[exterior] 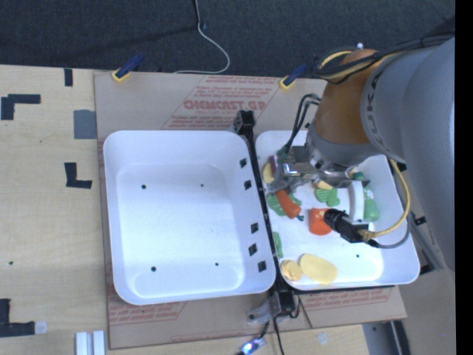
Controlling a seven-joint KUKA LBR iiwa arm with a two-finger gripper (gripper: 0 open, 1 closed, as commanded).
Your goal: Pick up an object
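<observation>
My gripper (284, 177) hangs low over the left part of the right bin (399, 268), its metal fingers reaching down among the toys. Just below the fingertips lies an orange-red piece (289, 204), touching or nearly touching them. A red-orange round toy (318, 222) sits to its right, with green pieces (326, 195) nearby. Two yellow toys (317, 268) lie near the bin's front edge. A green and white object (366, 202) rests at the right. The arm's wrist hides the back of the bin.
The left bin (177, 213) stands beside the right one, split from it by a black divider with clips (255, 198). A black cable with a yellow loop (369, 235) hangs over the right bin. Brown cardboard (214, 106) lies under both bins.
</observation>
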